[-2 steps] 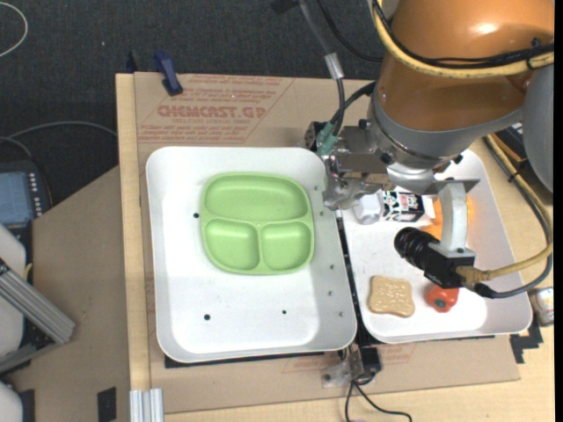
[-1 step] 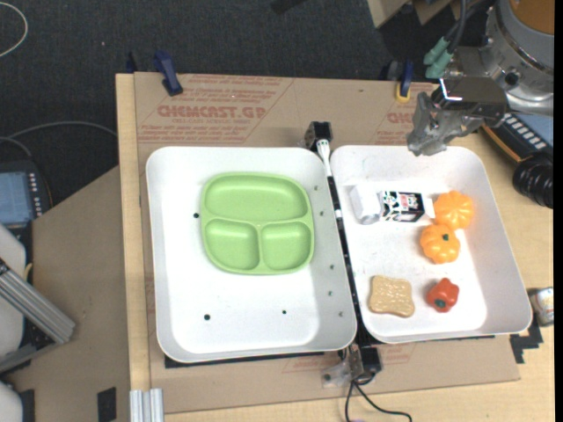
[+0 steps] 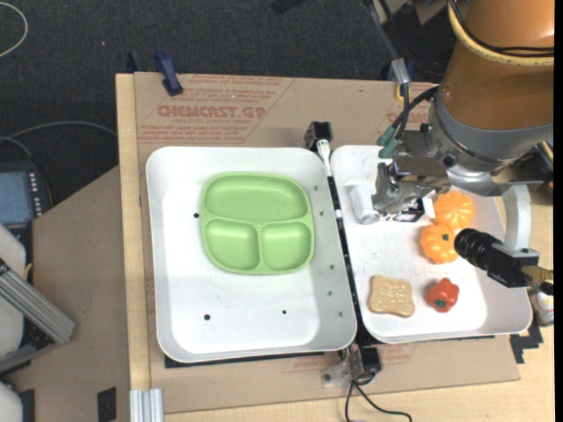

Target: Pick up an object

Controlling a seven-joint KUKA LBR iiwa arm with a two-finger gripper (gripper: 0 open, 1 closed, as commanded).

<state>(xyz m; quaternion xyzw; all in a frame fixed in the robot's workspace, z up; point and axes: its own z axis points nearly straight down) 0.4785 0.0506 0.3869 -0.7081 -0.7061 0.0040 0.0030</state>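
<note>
we cannot tell how our end effector (image 3: 398,202) is set over the right bin (image 3: 378,319), and crowded orange peppers (image 3: 444,227) beside it could spoil a pick.

- A broad, glossy orange band (image 3: 506,25) is seen above a grey metal wrist section (image 3: 493,139).
- Black cables (image 3: 406,117) are looped beside the wrist.
- A dark, boxy two-finger gripper (image 3: 396,202) is fitted below.
</note>
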